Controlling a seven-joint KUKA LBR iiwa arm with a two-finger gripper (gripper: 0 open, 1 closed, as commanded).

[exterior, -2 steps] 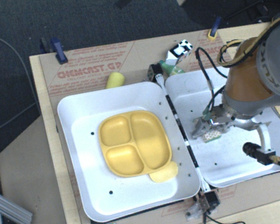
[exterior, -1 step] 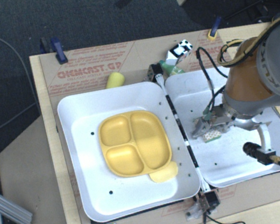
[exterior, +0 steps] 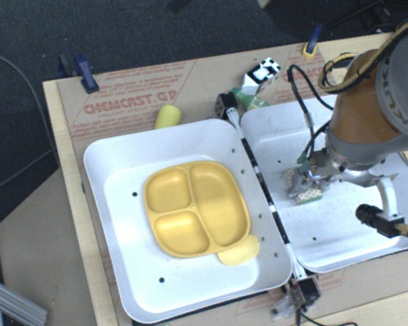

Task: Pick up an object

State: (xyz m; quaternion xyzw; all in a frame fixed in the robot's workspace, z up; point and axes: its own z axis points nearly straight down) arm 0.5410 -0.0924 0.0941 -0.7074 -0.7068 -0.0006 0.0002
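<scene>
Your end effector [exterior: 309, 175] was low in the right bin [exterior: 342, 239], near its left wall, just over a small mottled object [exterior: 303, 191]. How wide it stood, and whether it had hold of anything, could not be told from the camera view; the wrist hid most of it. The object lay on the bin floor, touching or just under the end effector's near-left side.

To do this step well, you would probably centre over the object before closing, then lift straight up, clear of the dividing wall.

Further left, the left bin [exterior: 119, 212] held a yellow divided plate [exterior: 196, 206] with a pale yellow piece [exterior: 240, 251] at its near edge.
</scene>
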